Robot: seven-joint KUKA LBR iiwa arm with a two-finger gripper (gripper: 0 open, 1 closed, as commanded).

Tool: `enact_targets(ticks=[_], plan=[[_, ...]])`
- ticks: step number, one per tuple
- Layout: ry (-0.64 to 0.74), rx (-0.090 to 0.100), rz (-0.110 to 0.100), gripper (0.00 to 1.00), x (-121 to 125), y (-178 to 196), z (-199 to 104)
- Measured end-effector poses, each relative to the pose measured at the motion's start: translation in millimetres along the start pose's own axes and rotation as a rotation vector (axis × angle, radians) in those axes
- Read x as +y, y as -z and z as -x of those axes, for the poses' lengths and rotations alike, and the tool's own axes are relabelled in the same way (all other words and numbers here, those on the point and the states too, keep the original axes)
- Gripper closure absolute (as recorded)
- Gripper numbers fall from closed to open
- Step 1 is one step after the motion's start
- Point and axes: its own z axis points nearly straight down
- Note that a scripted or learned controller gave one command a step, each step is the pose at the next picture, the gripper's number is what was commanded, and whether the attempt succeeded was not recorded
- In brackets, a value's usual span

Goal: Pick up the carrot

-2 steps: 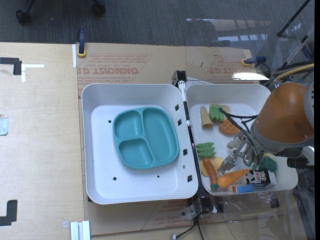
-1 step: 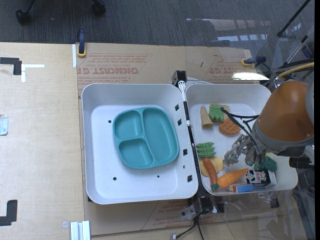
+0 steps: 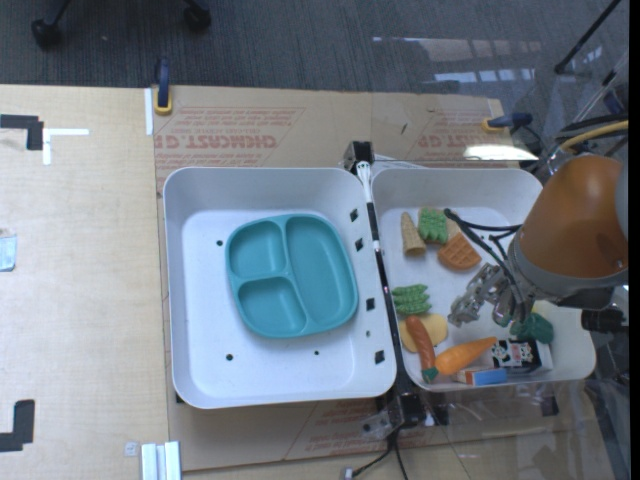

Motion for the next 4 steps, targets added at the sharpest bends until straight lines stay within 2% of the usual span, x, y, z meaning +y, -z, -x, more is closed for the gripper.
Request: enact_targets(ticks=[1, 2, 3, 4], plan=[[0.001, 0.000, 0.000, 0.00, 0.0, 0.0, -0.1], [0.214, -0.010, 0.003, 0.00, 4.7, -15.3, -4.1], [0.181, -0.010, -0.002, 0.00, 8.4, -16.0, -7.7], [0.340, -0.011, 0.006, 0.00, 9.9, -15.4, -6.8]])
